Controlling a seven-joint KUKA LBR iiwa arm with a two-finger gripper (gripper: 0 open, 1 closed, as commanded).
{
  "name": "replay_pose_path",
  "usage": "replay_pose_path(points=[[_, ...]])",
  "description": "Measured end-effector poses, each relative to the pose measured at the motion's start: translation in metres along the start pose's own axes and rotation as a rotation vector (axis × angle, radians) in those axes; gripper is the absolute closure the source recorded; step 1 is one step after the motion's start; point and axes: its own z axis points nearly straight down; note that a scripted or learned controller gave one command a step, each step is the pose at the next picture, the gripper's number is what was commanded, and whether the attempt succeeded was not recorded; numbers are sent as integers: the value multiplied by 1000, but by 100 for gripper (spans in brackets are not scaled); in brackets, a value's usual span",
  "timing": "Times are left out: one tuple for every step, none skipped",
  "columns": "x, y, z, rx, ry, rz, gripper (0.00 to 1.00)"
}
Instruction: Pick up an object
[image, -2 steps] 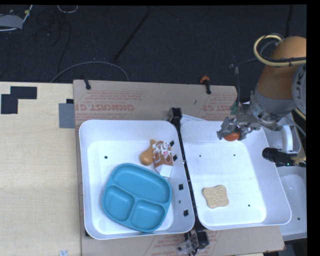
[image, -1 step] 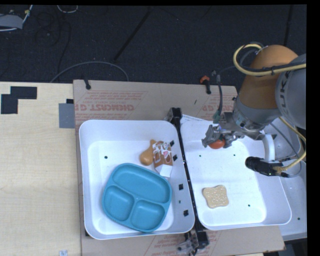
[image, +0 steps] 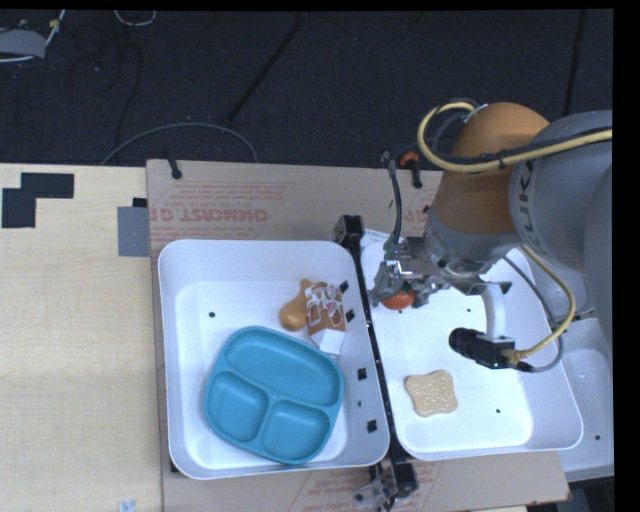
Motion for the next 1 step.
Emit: replay_pose_path(points=[[51, -18, -14, 0, -1, 1, 100]])
